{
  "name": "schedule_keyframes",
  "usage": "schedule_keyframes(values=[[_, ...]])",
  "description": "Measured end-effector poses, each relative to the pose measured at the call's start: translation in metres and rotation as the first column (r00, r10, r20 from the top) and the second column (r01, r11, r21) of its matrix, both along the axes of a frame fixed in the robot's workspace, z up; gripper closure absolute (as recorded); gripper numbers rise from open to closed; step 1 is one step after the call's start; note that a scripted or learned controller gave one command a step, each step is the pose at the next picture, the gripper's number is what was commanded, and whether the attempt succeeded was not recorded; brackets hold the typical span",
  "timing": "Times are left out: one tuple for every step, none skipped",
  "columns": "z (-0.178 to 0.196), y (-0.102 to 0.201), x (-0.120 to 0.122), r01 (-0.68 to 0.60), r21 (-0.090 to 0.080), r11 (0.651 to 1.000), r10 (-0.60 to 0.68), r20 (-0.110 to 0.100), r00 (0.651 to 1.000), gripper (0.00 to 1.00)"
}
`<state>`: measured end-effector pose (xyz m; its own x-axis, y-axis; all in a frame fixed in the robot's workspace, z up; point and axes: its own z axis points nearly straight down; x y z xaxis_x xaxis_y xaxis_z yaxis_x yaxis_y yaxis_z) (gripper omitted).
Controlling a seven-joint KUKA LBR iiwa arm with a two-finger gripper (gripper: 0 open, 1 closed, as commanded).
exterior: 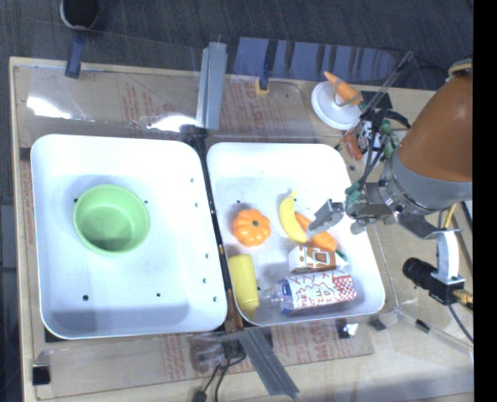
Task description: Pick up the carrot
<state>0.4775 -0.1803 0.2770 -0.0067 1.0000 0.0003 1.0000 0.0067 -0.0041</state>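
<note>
The gripper (330,216) hovered right over the carrot (320,241) in the right bin (232,162); jaws' state impossible to tell; carrot not yet lifted.

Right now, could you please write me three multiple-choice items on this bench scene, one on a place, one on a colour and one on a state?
1. Where is the bowl?
A. in the left bin
B. in the right bin
C. on the bench outside the bins

2. What colour is the bowl?
A. red
B. green
C. blue

3. How does the clear bottle sit?
A. upright
B. on its side
C. in the bowl

Answers:
1. A, as the bowl sits in the left bin.
2. B, as it is pale green against the white bin.
3. B, as the bottle lies flat along the near wall of the right bin, below the carrot that the pincer hangs over.
</note>
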Motion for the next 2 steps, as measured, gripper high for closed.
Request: schedule_keyframes(values=[[-0.096, -0.027, 0.049, 0.045, 0.000, 0.999, -0.045, -0.001, 0.999, 0.00], [-0.186, -0.026, 0.058, -0.050, 0.000, 0.999, 0.050, 0.001, 0.999, 0.00]])
